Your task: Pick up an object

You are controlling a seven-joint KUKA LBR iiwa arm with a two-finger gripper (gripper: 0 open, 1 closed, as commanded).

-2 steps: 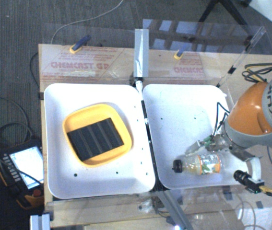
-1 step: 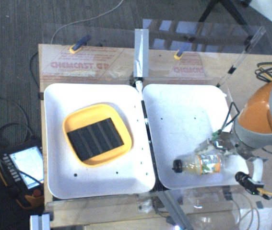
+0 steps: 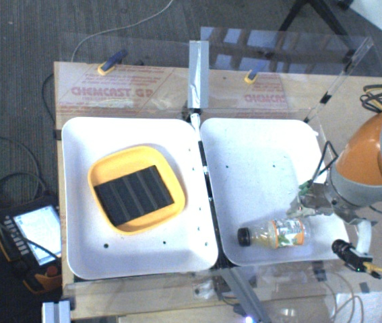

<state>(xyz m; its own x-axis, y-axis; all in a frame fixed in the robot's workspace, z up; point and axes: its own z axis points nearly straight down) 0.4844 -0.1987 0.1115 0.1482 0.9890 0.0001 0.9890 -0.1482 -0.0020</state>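
Gripper [image 3: 310,204], grip state impossible to tell, hung just beside the bottle [image 3: 276,234] lying sideways, apparently lining up a pick.

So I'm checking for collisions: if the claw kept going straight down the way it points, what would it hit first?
Probably the bottle, lying on its side in the right bin. The claw sits just above its base end, though depth is hard to judge from this slant.

Single fixed camera above bench [image 3: 110,89], looking down at slant; left bin [image 3: 83,247] and right bin [image 3: 258,140] both framed.
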